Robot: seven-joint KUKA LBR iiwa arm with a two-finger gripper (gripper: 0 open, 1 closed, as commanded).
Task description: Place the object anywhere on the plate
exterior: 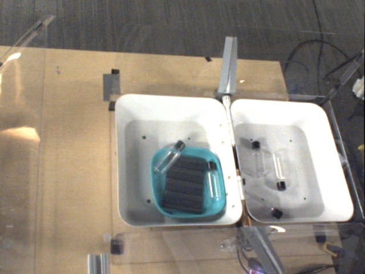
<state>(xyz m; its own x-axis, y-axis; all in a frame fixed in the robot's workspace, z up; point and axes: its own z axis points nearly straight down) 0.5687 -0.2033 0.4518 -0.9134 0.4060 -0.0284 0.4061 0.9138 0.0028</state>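
Two white bins sit side by side on the wooden surface: left bin and right bin, rims touching. A grey post stands behind their junction. Dark carpet lies beyond.

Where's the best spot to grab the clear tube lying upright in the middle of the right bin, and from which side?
Judging by its pose, take the clear tube around mid-body, coming straight down from above with the gripper closing across its width. It lies flat on the right bin floor, long axis running away from the camera, black cap at the near end.

Plate crowded by ridged block, vials.
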